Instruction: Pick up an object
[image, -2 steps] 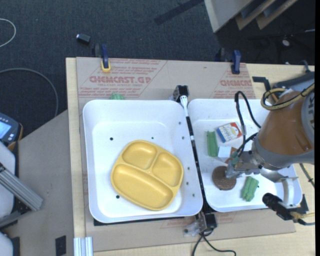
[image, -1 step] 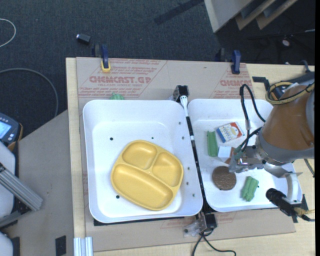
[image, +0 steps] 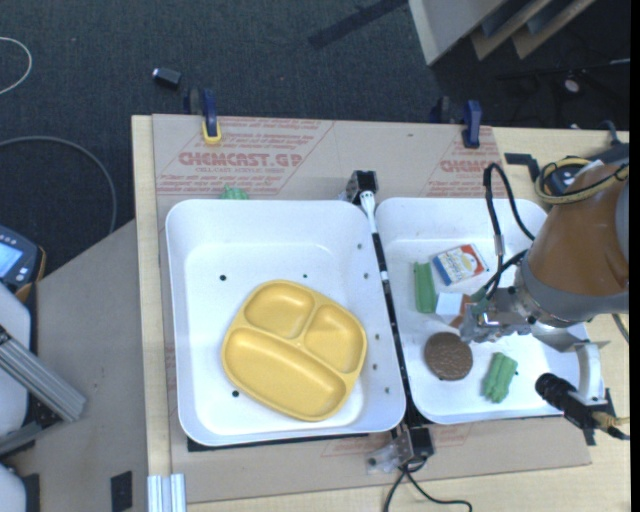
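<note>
Overhead, the arm (image: 585, 250) is reaching in from the right over the right bin (image: 400, 225), its end effector (image: 485, 322) hanging low among the clutter, probably lining up on a target; whether it is wide or narrow I cannot tell. Candidate objects are lying close around it: a brown disc (image: 448, 357) just beside it, a green block (image: 499, 377), a green bar (image: 425, 287) and a small carton (image: 459, 265). Meanwhile the yellow divided tray (image: 293, 348) is sitting alone in the left bin (image: 190, 300), well apart on the surface (image: 300, 150)
</note>
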